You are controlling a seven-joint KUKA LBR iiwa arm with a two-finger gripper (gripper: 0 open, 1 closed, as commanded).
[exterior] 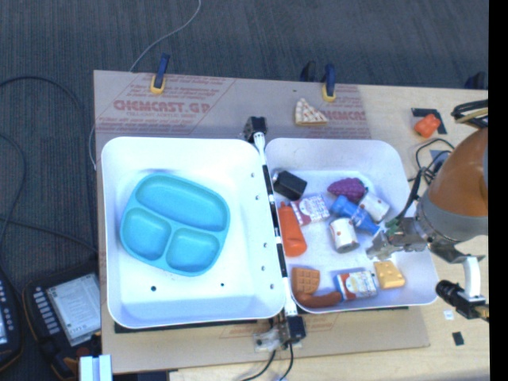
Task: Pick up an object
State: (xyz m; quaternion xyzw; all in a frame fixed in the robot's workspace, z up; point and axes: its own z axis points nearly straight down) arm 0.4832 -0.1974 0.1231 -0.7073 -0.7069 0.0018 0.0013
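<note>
Fingers (386, 243) near right bin's (321, 148) right rim — spread unclear — left bin (182, 148) roomier.

Right bin crowded, left bin mostly open.

Right bin (393, 155) packed: black block (290, 184), purple grapes (347, 187), blue toy (346, 207), white cup (343, 233), orange carrot (292, 230), waffle (305, 279), sausage (316, 298), small carton (355, 283), yellow cracker (389, 274) close together, narrow gaps between. Open floor along its top edge and top right corner. Arm (460, 189) covers the bin's right rim. Left bin (171, 304) holds only a blue divided plate (175, 223); free floor all round it, widest along the bottom. Divider clips (270, 205) run between the bins.
</note>
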